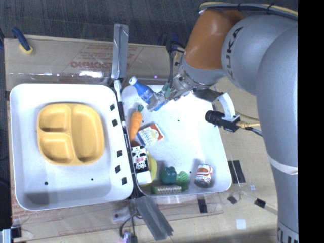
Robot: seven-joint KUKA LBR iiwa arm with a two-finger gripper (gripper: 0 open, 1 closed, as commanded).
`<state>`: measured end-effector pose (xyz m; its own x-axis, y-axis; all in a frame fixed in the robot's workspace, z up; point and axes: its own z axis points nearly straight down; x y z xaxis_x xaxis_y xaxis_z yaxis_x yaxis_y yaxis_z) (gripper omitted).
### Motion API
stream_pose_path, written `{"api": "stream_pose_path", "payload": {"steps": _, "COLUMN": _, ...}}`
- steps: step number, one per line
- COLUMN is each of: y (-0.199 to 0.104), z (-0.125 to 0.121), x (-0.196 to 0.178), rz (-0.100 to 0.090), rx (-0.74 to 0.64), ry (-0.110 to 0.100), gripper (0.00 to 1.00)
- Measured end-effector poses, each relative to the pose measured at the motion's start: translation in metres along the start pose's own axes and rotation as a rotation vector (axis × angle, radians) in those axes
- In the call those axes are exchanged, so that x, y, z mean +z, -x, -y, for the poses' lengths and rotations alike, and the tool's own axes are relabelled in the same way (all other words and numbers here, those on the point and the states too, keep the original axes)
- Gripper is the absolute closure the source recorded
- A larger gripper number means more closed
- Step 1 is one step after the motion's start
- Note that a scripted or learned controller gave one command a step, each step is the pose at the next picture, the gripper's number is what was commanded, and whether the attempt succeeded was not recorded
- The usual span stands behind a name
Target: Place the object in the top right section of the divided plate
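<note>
A yellow divided plate [71, 133] lies in the left white bin [30, 189]; it has two small sections on its left and one large section on its right. My gripper [163, 97] is low over the top left corner of the right white bin [190, 135]. It sits against the right end of a clear water bottle [140, 91] with a blue cap and blue label, which lies on its side. The wrist covers the spot where gripper and bottle meet.
Along the right bin's left wall lie an orange carrot [134, 125], a small juice carton [151, 134] and a cow-print milk carton [140, 159]. Near the front are a green pepper [169, 175], a green cob-like item [167, 190] and a red-labelled can [203, 175].
</note>
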<state>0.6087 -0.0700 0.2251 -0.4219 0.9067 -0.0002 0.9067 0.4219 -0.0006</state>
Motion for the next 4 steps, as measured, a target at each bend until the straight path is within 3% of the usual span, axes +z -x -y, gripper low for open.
{"api": "stream_pose_path", "payload": {"steps": 1, "y": -0.048, "z": -0.034, "x": 0.034, "rz": -0.002, "rx": -0.083, "ry": -0.003, "gripper": 1.0}}
{"api": "stream_pose_path", "payload": {"steps": 2, "y": -0.097, "z": -0.058, "x": 0.009, "rz": 0.001, "rx": -0.295, "ry": 0.0, "gripper": 1.0}}
{"api": "stream_pose_path", "payload": {"steps": 3, "y": -0.154, "z": -0.078, "x": -0.036, "rz": 0.0, "rx": -0.196, "ry": 0.0, "gripper": 1.0}}
{"api": "stream_pose_path", "payload": {"steps": 4, "y": -0.205, "z": -0.126, "x": -0.005, "rz": 0.0, "rx": -0.346, "ry": 0.001, "gripper": 1.0}}
